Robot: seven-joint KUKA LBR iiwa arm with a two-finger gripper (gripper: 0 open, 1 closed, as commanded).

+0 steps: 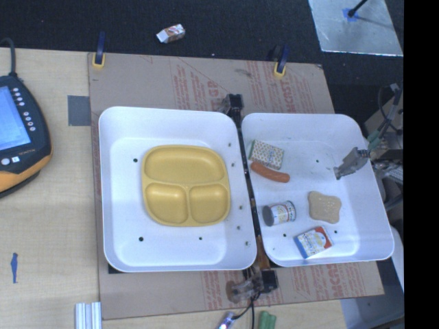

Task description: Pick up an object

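Bright even overhead light, glare whitening bins (pixel 171 256), soft shadows, slight overall blur.

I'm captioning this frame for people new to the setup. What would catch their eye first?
The big yellow divided plate lying in the left white bin stands out most. Next comes the scatter in the right bin: a sausage, a small can on its side, a tan bread slice and two small packets. The gripper reaches over that bin's right side.

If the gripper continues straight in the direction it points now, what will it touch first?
The gripper points left and slightly down, over bare floor of the right bin. It would probably meet that floor first, before the beige bread slice below its line. Its height is unclear.
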